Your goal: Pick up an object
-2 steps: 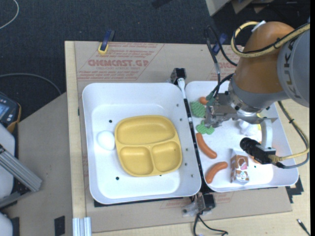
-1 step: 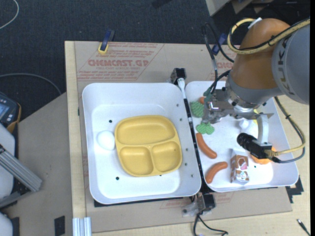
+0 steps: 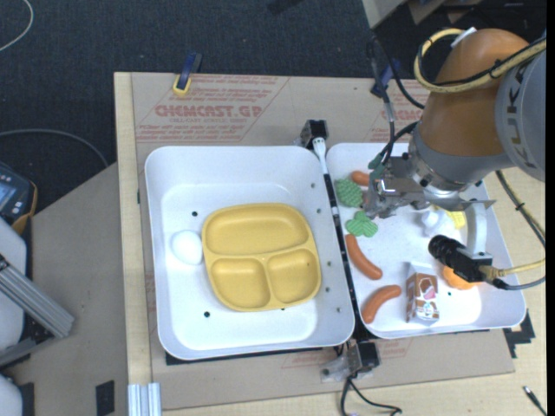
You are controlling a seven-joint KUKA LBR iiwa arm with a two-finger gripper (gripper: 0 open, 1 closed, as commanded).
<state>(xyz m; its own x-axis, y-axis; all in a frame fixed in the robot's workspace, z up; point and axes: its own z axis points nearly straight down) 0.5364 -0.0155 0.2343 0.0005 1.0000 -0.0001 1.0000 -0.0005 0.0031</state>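
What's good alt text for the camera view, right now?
A grey robot arm with an orange band reaches into the right bin, its gripper low over green toy food near two sausages. The left bin holds a yellow divided tray and a white ball.

Pincer [image 3: 379,199] hovers above green pieces [image 3: 355,211] in the right bin [image 3: 499,310]
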